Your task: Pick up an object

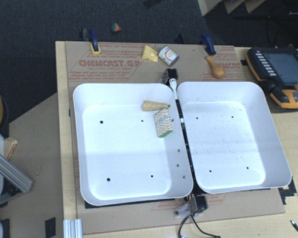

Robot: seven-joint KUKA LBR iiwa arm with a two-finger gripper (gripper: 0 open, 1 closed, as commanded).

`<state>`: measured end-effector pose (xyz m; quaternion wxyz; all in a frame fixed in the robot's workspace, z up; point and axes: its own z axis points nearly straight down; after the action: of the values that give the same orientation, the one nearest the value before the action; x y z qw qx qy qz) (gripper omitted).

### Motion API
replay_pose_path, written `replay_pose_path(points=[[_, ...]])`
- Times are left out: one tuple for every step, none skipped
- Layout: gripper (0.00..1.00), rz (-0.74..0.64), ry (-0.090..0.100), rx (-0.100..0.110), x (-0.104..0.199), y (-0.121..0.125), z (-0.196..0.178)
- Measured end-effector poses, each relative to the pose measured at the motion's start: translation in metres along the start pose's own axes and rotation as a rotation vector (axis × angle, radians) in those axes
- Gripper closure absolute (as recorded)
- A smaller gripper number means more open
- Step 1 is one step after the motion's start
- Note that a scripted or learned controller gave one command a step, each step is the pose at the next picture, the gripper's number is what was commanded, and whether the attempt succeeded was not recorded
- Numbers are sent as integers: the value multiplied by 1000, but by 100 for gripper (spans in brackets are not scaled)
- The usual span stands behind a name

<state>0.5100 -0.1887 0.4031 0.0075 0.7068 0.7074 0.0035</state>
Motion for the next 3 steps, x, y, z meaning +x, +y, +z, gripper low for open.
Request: replay_pose_path(points=[[100,0,13,34,46,-37,170],[100,-5,2,-7,78,9,-47],[100,1,9,29,99,-26,68]])
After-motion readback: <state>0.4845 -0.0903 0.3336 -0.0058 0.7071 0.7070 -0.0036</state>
